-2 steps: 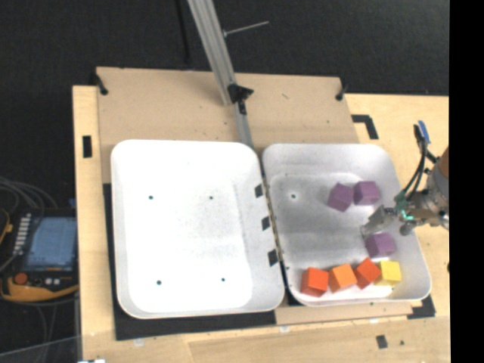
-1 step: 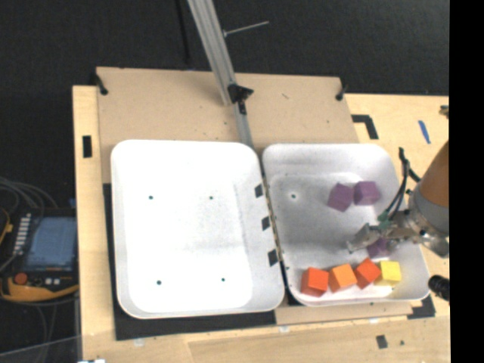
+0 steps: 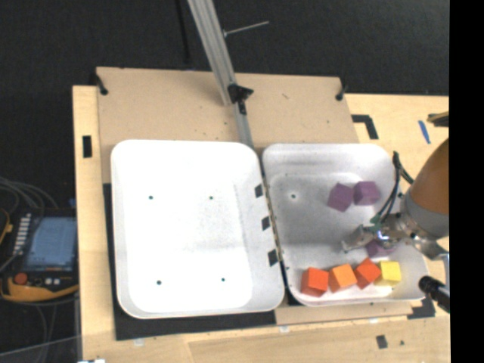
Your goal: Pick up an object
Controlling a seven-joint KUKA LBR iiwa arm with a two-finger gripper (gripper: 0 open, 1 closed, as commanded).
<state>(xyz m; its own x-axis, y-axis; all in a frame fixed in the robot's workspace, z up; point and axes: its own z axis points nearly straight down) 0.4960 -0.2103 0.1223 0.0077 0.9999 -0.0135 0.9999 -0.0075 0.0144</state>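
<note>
The right bin [image 3: 302,165] holds several small blocks. Two purple blocks [image 3: 341,197] [image 3: 366,193] lie side by side near its far right. Along the near wall runs a row: a red-orange block [image 3: 314,280], an orange block [image 3: 343,276], another red-orange block [image 3: 368,271] and a yellow block [image 3: 390,270]. My gripper [image 3: 376,237] hangs low over the bin's right side, just above that row and below the purple pair. A small purple patch [image 3: 374,248] shows right under it, partly hidden by the gripper.
The left bin [image 3: 189,225] lies beside the right one, a dark hinge strip [image 3: 266,221] between them. A metal pole [image 3: 215,44] slants up from the bench's far edge. The arm's grey and orange wrist [image 3: 431,191] overhangs the right bin's right wall.
</note>
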